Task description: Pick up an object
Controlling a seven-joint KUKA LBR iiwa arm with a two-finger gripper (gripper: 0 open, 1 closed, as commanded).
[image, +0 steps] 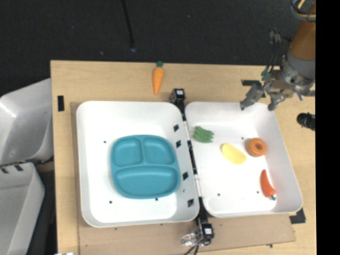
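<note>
Here, working from the near edge of the counter [64, 232] toward the far one, you have the following.

Near edge: a small bundle of clips and wire [195, 237] sits at the front end of the seam between the two bins.

Right bin [284, 203], near corner: a red-orange pepper-like piece [266, 184] lies lengthwise close to the right wall. Farther in, at mid-bin, you see a yellow lemon-shaped piece [232, 153] with an orange ring, a doughnut shape [257, 147], just beside it on its right; the two look close, and you cannot tell from this view whether they touch. A green leafy piece [203, 135] lies to the left of these, near the seam.

Left bin [85, 195]: one teal divided plate [144, 165], three compartments, lies flat at the centre.

Far side, right: the tool [261, 101] hangs over the far rim of the right bin, fingers spread apart with nothing between them. Every piece in that bin lies nearer to you than the tool. The doughnut is the closest of them, below it and well apart; the pepper piece is the farthest.

Far side, centre: a small black fitting [177, 95] marks the far end of the seam. Beyond it, a toy carrot [158, 78] lies on bare counter outside both bins, green top pointing away from you, well to the left of the tool.
</note>
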